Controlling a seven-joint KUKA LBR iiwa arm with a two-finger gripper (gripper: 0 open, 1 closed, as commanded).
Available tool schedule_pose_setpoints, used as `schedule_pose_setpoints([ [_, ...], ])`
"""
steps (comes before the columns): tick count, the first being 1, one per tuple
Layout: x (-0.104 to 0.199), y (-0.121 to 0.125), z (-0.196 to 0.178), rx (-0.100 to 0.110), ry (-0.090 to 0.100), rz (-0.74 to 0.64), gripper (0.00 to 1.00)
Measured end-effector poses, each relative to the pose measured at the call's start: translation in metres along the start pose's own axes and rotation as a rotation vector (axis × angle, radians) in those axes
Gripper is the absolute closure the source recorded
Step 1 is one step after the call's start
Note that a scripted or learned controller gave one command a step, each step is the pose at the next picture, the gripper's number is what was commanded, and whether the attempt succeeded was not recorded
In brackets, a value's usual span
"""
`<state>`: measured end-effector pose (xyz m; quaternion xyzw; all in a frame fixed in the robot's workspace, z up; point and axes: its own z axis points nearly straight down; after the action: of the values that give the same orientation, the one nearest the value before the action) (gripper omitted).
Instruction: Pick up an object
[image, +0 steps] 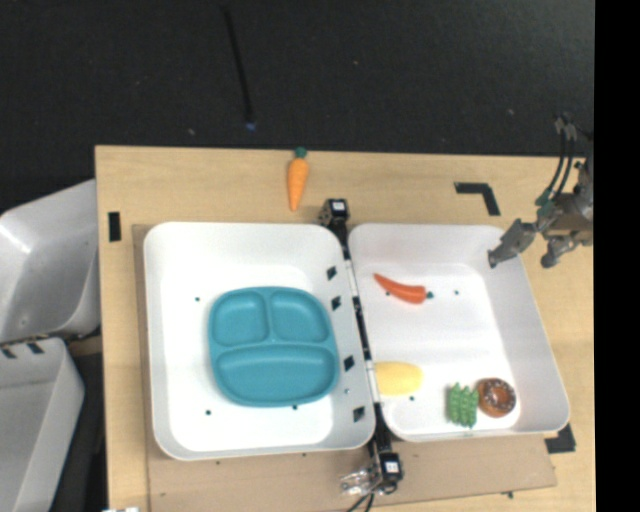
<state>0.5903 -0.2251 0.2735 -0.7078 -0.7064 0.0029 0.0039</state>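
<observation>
The right bin (520, 300) holds a red chili pepper (402, 289) near its upper left, a yellow lemon-shaped piece (397, 378) at its lower left, a green leafy piece (461, 405) and a brown doughnut (495, 396) in its lower right corner. My gripper (528, 250) hangs at the bin's upper right corner, over the rim, well to the right of the chili. Its two dark fingers are spread apart with nothing between them.
The left bin (170, 300) holds a teal divided plate (272, 346). An orange carrot (297, 180) lies on the bench beyond the bins. A small black clamp (334, 211) sits at the top of the seam between the bins.
</observation>
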Motion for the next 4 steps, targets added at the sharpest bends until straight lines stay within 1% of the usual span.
schedule_pose_setpoints([
  [1,0.001,0.002,-0.007,-0.011,-0.002,-0.002,0.00],
  [2,0.005,-0.001,0.055,-0.006,-0.002,-0.002,0.00],
  [3,0.002,0.001,0.097,-0.007,-0.003,0.000,0.00],
  [4,0.001,0.008,0.158,-0.008,-0.003,0.000,0.00],
])
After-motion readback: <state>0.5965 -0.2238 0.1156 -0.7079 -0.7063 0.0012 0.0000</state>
